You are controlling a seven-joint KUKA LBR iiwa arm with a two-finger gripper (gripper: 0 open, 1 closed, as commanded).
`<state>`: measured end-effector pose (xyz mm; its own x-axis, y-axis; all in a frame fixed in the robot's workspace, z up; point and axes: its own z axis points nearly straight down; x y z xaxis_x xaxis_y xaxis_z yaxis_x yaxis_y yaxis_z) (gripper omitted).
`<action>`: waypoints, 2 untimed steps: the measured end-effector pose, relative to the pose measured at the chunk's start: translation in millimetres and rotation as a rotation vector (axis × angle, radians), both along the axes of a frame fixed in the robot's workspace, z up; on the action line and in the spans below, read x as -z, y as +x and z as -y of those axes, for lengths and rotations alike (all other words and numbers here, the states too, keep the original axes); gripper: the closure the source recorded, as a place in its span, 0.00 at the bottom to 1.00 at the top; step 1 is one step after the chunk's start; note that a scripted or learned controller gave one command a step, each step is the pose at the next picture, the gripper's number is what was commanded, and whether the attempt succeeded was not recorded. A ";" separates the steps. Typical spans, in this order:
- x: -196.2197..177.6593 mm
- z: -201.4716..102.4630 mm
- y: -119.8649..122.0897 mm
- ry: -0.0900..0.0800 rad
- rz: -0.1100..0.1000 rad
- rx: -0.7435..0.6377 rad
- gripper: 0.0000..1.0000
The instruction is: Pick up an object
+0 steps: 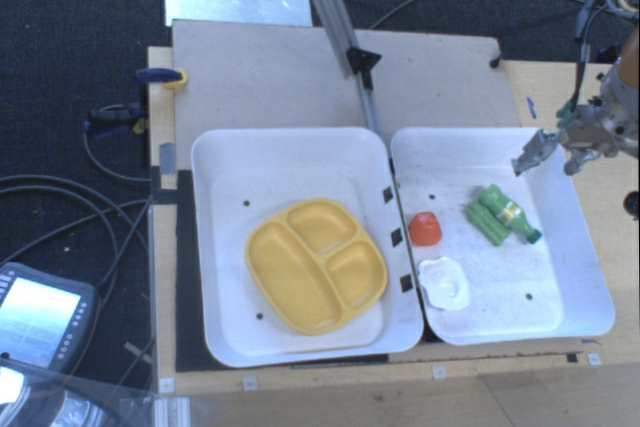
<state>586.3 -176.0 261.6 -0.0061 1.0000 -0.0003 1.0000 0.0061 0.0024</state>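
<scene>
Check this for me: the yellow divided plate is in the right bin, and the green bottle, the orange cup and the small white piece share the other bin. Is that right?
Not quite. The camera view shows the yellow divided plate in the left bin. The green bottle, the orange cup and the small white piece do share the other bin, the right one.

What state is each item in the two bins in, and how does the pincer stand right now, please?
pincer: open, holding nothing, above the right bin's far edge.
green bottle: lying on its side in the right bin.
orange cup: in the right bin near the divider; orientation unclear.
white object: resting flat in the right bin.
yellow divided plate: flat, face up, in the left bin.
</scene>
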 end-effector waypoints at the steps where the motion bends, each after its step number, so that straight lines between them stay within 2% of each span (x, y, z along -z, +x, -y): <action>1: 0.0 -0.1 0.0 0.000 0.000 0.000 0.00; 2: 56.3 9.1 2.8 0.000 -0.005 0.007 0.00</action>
<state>589.2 -185.0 205.2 0.0009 1.0000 -0.0004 1.0000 -0.0009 -0.0029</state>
